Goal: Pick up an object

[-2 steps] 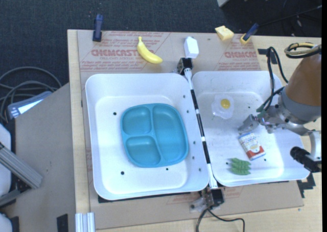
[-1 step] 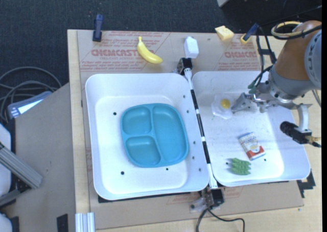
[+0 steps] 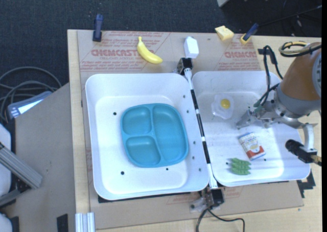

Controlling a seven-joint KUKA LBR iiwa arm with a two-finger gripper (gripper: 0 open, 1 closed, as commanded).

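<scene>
Arm: I see the grey KUKA arm [image 3: 301, 85] reaching in from the right, orange band above the wrist, bent over the right bin [image 3: 225, 172].
Gripper: gripper [image 3: 249, 118] is low over the right bin's middle; I cannot tell its state, the tip is too small and dark against the wrist.
Fried egg toy: fried egg toy [image 3: 224, 106] lies just left of the gripper and a little farther back, apart from it.
Small packet: red, white and blue packet [image 3: 251, 145] lies flat just in front of the gripper, not touching.
Green toy: leafy green piece [image 3: 239, 166] sits nearer the front wall, beyond the packet.
Left bin: left bin [image 3: 102, 123] carries a blue divided plate [image 3: 153, 135], well to the gripper's left.
Bench: banana [image 3: 147, 52] and cheese wedge [image 3: 224, 32] lie behind the bins.
</scene>
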